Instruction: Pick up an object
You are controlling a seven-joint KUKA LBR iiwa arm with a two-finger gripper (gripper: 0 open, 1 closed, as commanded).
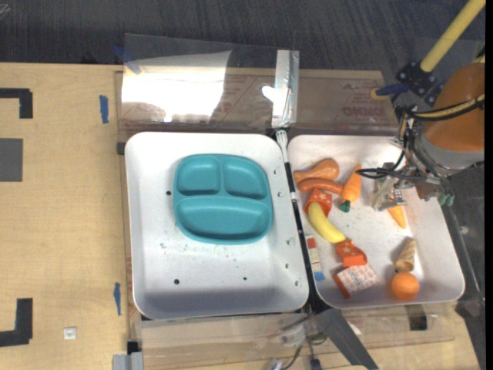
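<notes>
1. Your jaws (pixel 391 196) hang low in the right bin (pixel 451 241); you cannot tell their opening.
2. Orange wedge (pixel 397 216): small, triangular, just below the jaws.
3. Surface (pixel 58 206): pale wood; dark floor (pixel 192 6) beyond.

You see a teal divided plate (pixel 223 197) in the white left bin (pixel 146 268). The white right bin (pixel 443 245) holds a yellow banana (pixel 325 223), an orange ball (pixel 404 285) and a red-and-white carton (pixel 355 277).
</notes>
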